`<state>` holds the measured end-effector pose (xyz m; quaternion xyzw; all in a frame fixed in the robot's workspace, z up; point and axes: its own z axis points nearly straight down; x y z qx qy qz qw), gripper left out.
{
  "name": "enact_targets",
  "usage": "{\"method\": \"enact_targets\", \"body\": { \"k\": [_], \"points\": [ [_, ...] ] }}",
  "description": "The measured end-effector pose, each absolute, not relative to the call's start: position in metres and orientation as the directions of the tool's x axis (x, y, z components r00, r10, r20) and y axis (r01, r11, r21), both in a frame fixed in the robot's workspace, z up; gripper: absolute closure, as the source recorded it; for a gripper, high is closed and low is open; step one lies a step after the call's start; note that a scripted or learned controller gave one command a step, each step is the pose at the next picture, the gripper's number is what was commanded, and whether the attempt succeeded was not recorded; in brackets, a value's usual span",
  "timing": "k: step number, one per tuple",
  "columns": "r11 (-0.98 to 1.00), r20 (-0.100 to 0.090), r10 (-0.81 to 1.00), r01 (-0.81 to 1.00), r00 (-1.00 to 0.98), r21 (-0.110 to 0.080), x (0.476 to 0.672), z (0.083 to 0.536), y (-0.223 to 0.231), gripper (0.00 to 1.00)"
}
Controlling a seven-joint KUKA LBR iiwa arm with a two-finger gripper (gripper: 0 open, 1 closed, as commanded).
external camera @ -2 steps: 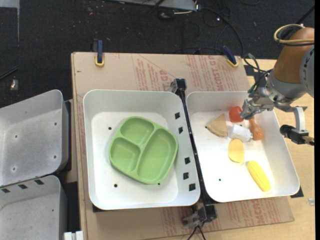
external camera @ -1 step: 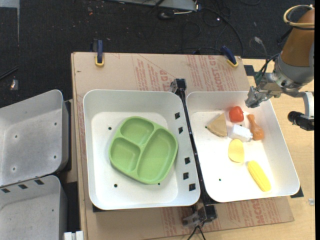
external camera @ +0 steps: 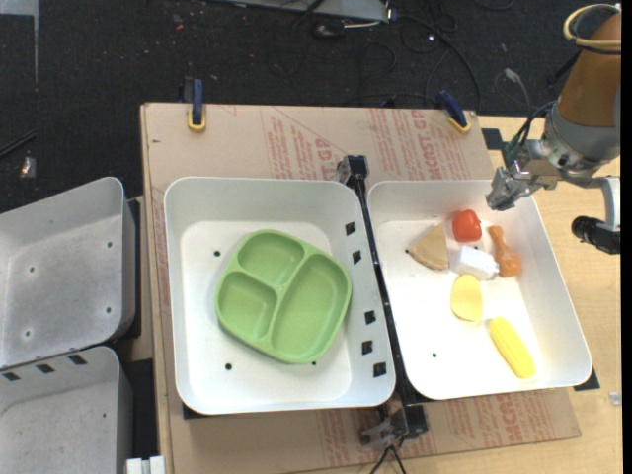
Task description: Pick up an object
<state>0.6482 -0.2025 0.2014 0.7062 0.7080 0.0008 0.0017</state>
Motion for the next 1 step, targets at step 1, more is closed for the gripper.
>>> {"method": "enact_targets", "body": {
  "k": [1],
  "points": [
    [0.007, 0.001, 1.000, 1.000, -0.007, 0.000, 0.6359, 0.2157, -0.1483, 1.00]
  ]
}}
